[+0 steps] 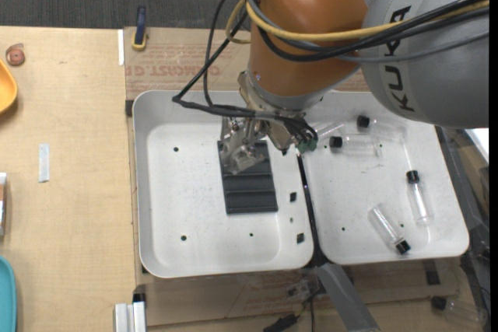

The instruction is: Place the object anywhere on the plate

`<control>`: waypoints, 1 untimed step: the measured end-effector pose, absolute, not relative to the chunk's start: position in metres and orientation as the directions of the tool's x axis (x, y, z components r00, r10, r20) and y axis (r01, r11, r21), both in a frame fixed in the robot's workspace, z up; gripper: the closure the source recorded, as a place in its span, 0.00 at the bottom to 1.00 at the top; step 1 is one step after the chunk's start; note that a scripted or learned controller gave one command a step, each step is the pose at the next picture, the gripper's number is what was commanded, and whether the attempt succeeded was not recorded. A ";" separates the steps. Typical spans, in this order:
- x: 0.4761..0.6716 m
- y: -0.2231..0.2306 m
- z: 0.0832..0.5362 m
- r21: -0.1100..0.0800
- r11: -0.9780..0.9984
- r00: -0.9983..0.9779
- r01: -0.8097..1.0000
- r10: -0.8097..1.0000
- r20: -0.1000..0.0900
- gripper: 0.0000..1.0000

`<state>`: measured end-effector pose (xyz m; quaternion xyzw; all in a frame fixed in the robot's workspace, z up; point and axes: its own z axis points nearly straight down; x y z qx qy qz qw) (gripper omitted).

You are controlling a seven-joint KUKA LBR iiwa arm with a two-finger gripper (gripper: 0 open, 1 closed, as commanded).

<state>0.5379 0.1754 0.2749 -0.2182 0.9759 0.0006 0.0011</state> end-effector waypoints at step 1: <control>0.538 0.175 0.275 0.001 0.905 -0.905 -0.426 -0.426 -0.002 0.00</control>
